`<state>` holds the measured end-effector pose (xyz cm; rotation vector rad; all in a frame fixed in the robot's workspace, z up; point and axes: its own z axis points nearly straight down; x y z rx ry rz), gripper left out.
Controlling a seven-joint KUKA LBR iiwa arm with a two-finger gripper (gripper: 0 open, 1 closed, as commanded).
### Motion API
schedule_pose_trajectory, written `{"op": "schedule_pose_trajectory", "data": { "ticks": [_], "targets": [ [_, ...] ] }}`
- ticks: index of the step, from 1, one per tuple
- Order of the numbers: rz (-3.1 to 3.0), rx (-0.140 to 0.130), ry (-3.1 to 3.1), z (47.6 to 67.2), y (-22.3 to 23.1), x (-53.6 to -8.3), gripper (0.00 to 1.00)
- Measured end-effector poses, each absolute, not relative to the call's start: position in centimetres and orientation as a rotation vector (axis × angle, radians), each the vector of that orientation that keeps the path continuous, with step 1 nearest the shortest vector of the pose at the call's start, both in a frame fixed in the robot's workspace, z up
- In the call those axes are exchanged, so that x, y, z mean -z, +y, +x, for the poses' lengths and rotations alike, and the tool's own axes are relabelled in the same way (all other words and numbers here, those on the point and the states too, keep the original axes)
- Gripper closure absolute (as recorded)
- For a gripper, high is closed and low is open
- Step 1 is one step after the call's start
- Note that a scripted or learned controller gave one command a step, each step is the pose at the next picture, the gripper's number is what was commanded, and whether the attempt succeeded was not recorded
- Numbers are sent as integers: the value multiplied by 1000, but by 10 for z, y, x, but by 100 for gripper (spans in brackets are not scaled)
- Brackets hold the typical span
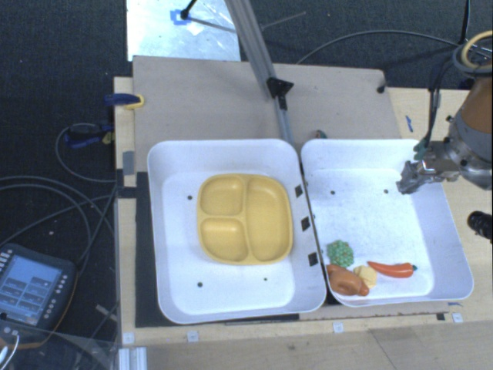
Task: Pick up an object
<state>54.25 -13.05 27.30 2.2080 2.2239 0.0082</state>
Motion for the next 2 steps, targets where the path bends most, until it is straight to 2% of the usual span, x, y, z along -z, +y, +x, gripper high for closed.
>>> {"op": "schedule_pose_trajectory", "data": {
  "ticks": [1, 2],
  "targets": [
    [2211, -4, 2227, 544, -131, -292, 100],
    [2211, -3, 2233, 534, -80, -273, 100]
  ]
}}
